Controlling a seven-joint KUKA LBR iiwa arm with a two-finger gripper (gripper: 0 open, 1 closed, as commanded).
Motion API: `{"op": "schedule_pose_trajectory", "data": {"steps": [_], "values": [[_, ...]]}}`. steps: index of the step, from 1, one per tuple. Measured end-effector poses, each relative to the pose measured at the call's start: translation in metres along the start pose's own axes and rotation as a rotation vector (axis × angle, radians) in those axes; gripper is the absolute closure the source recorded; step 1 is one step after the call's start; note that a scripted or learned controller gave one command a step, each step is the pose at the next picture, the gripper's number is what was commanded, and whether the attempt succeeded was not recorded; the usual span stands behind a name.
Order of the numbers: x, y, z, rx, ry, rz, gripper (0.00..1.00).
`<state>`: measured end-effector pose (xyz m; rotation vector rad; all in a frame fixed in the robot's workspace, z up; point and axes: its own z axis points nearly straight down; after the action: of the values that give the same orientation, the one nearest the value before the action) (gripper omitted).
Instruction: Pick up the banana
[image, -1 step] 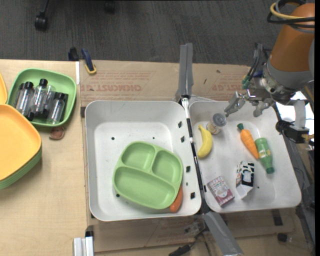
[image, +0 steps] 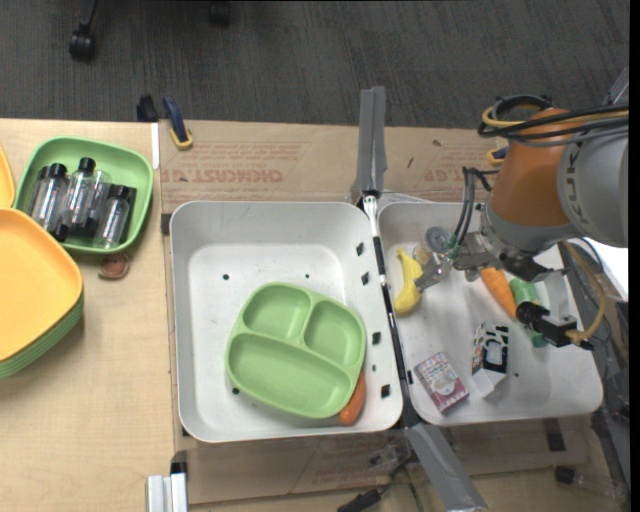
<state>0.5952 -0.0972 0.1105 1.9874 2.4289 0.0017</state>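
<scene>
Carrot (image: 351, 405) half under green plate (image: 296, 348)

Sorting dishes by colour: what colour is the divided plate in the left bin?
Light green. The divided plate shows plainly in the camera view.

Bright, even overhead light with soft, short shadows, mild glare on the white bins (image: 200, 300), sharp focus.

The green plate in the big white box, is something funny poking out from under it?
Yes. An orange carrot-like piece pokes out from beneath the green divided plate at its lower right edge, in the left bin. The plate sits partly on top of it.
</scene>
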Motion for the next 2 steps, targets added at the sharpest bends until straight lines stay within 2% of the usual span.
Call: {"op": "schedule_pose_trajectory", "data": {"steps": [1, 2], "values": [[0.009, -0.043, 0.019, 0.005, 0.002, -0.001, 0.0], [-0.009, 0.025, 0.011, 0.001, 0.001, -0.223, 0.0]]}}
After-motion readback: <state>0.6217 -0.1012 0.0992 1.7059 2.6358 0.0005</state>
